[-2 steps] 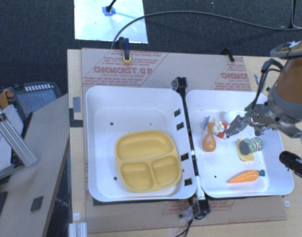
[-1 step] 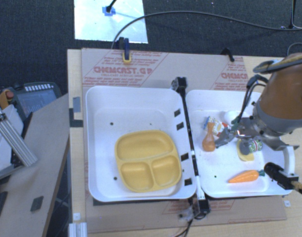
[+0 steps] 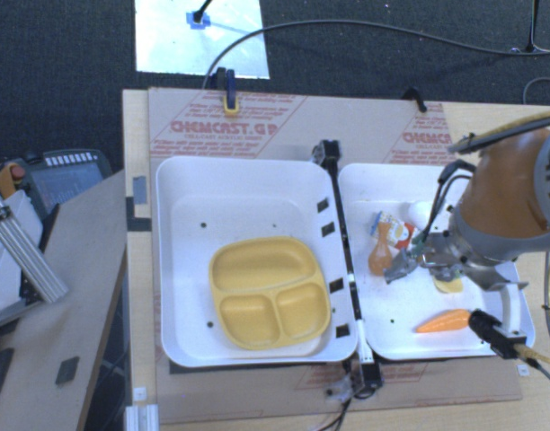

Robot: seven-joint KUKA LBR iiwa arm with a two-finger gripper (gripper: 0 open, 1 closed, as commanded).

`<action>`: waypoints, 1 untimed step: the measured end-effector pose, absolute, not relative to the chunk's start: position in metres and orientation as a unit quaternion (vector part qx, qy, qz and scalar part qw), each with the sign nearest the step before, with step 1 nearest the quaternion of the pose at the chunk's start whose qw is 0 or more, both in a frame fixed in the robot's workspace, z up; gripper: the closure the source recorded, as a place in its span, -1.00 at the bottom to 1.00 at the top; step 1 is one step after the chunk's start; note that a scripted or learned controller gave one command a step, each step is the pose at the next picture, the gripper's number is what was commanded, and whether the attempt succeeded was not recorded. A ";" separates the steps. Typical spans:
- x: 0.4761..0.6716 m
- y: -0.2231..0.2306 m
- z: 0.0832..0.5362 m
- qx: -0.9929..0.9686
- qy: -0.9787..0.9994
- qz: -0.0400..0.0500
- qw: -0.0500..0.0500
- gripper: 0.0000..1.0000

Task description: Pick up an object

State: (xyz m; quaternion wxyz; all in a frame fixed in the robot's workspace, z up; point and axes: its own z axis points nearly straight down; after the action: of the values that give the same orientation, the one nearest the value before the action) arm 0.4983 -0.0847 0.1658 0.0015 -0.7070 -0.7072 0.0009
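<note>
Camera view, read from its left side: the left bin [image 3: 181, 241] holds a yellow divided tray [image 3: 270, 290] lying flat near its front right, well away from the arm and not in play for now. Next comes the divider [image 3: 341, 259] where the two bins meet, with dark clips along it.

In the right bin [image 3: 374, 330], an orange bottle-like item [image 3: 383, 250] with a red-and-white label lies near the middle, and a white rounded object [image 3: 421, 212] sits just behind it. The gripper [image 3: 403, 266] hangs low just beside the orange item's right edge, tips pointing left toward it. Whether it is spread or closed I cannot tell (the tips are small, dark and blurred against the wrist), and nothing is visibly held. Nearer the front lies an orange carrot-shaped piece [image 3: 443, 321], and a pale yellow thing [image 3: 448, 284] peeks out under the wrist, mostly hidden.

The likely risks, as a judgement: the tips sit beside the bottle-like item, not astride it, so a closing could catch just an edge and tip or skid it toward the divider. The white object close by could be nudged or pinched along with it. The pale yellow thing beneath the wrist could also be knocked if the arm drops further.
</note>
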 end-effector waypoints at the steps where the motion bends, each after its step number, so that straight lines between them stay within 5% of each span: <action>1: 0.499 -0.092 0.121 -0.707 -0.707 0.001 0.002 -1.00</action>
State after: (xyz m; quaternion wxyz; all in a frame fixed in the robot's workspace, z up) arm 0.4985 -0.0917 0.1210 0.0015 -0.7072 -0.7070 0.0009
